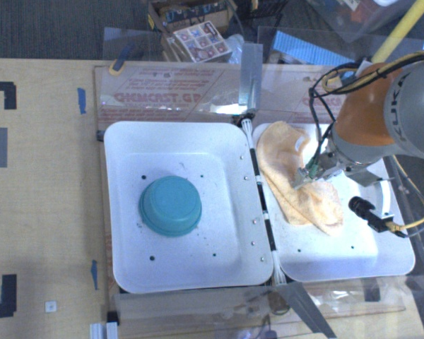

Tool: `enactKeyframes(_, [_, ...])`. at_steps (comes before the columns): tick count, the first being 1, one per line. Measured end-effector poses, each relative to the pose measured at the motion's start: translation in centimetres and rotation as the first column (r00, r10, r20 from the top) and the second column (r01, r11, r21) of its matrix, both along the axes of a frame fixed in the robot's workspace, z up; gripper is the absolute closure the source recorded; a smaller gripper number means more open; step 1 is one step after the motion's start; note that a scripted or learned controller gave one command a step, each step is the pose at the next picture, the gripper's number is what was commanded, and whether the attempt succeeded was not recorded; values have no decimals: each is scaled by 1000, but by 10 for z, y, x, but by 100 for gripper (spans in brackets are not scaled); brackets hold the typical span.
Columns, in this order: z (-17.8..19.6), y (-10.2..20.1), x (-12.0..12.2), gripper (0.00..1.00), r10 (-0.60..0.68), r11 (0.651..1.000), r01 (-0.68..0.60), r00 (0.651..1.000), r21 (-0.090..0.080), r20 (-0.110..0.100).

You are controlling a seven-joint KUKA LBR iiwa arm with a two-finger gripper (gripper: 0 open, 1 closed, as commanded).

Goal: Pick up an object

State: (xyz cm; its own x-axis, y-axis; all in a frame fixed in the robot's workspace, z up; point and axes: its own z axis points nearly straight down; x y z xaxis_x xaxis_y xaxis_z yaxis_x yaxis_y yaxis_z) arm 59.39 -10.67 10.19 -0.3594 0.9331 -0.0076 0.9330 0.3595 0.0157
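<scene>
Yellow cloth (297,182) lying crumpled in right bin (353,256), spread from the top corner down past the middle. Hand (305,176) pressed low into the folds; cannot tell whether apart or together. Best pinched at a raised fold and lifted straight up, slowly, so nothing slips. Soft, thin, pale at the edges, likely to sag when raised.

We've got the gripper (302,179) down on a crumpled yellow cloth (297,182) along the right bin's (353,256) left edge, near its far corner. A teal bowl (171,205) sits upside down mid left bin (127,154).
</scene>
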Motion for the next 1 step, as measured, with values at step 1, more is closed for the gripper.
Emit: enactKeyframes(1, [82, 58, 42, 100, -67, 998, 67, 998, 0, -18])
